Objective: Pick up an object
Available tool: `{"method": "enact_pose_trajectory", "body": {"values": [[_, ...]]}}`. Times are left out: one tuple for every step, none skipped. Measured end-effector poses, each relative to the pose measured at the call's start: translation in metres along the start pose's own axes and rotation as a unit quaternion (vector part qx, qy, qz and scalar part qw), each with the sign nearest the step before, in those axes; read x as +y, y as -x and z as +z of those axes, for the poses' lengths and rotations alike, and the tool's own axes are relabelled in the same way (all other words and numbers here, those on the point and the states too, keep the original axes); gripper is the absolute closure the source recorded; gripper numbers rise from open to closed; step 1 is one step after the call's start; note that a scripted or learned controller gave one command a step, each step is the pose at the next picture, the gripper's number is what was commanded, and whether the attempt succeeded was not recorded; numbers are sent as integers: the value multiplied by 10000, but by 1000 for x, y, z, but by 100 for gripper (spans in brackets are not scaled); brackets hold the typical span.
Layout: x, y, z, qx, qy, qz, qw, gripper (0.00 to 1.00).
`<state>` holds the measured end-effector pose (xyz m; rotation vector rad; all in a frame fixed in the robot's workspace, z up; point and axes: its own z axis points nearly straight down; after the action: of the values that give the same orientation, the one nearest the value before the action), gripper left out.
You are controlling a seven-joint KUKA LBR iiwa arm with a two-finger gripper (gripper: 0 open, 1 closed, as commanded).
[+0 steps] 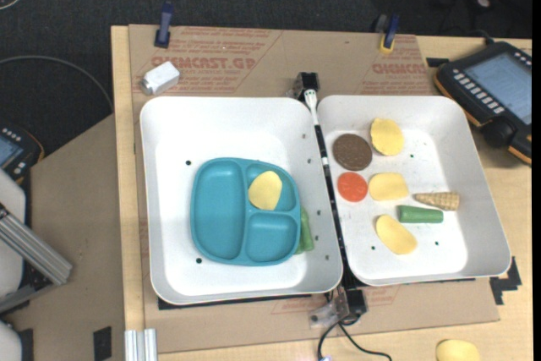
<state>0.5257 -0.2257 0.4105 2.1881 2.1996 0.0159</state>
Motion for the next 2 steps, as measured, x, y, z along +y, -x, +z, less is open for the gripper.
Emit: {"method": "enact_pose_trajectory", "body": {"values": [[1,0,-11,-15,26,-4,10000,100],[2,1,-22,-29,48,-9,10000,100]]}}
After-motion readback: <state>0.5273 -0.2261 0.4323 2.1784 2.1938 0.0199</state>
